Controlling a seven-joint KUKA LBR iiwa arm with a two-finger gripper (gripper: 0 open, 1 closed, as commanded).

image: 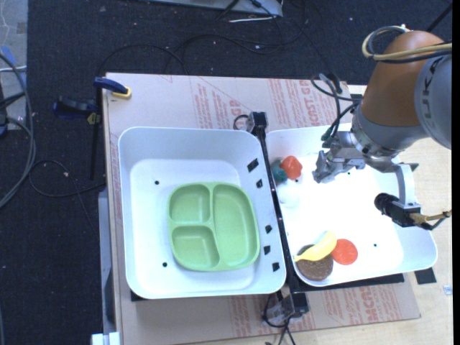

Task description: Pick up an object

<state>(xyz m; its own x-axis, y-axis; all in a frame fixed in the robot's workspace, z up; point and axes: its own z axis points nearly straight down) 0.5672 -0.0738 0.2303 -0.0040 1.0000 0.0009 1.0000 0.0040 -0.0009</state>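
The right bin holds an orange-red ball with a small teal piece at its far left corner. Near its front edge lie a yellow banana shape, a brown round object and a red disc. My gripper hangs over the bin's far part, just right of the orange-red ball and apart from it. Nothing shows between its fingers.
The left bin holds a green three-compartment tray. A black divider strip runs between the bins. A black fitting with a cable sits at the right bin's right side. Cardboard lies under both bins.
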